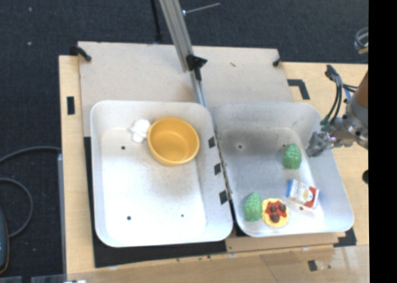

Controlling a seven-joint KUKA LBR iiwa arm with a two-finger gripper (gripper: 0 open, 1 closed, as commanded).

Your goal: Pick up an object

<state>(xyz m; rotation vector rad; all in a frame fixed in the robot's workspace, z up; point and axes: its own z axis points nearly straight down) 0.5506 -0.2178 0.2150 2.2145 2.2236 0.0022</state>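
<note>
Together we see a yellow bowl [173, 141] in the left bin [155, 213]; the right bin [260, 126] holds two green pieces [292, 156]; the end effector [317, 143] hangs at its rim, grip unclear.

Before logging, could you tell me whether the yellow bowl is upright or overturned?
Upright: the yellow bowl shows its open mouth and inside in the left bin.

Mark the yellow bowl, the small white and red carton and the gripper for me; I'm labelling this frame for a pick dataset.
yellow bowl [173, 141]: camera view, on its inner bottom.
white and red carton [303, 193]: camera view, on its top face.
gripper [317, 144]: camera view, at its fingertips over the right bin's edge.
</note>
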